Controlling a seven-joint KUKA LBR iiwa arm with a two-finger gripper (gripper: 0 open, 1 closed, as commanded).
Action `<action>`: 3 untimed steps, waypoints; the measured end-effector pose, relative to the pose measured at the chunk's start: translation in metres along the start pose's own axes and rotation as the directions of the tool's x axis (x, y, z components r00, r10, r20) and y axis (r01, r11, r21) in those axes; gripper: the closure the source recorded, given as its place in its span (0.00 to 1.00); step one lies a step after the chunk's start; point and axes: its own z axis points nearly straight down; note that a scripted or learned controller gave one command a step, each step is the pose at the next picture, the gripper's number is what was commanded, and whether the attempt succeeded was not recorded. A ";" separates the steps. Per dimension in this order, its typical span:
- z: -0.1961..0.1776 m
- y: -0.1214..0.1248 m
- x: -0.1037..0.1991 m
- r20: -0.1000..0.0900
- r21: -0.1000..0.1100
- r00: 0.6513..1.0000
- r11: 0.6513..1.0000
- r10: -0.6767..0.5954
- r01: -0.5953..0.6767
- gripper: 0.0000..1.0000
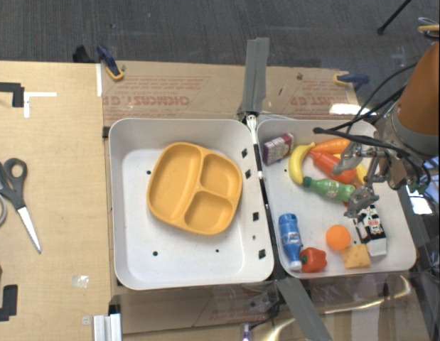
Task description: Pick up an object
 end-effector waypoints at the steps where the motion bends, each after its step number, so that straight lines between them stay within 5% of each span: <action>1: 0.149 0.003 0.040 0.002 0.001 0.993 0.993 -0.117 0.117 0.00; 2: 0.158 -0.022 -0.017 0.003 0.001 0.996 0.996 -0.088 0.088 0.00; 3: 0.157 -0.022 -0.082 0.006 0.000 0.999 0.999 0.050 -0.050 0.00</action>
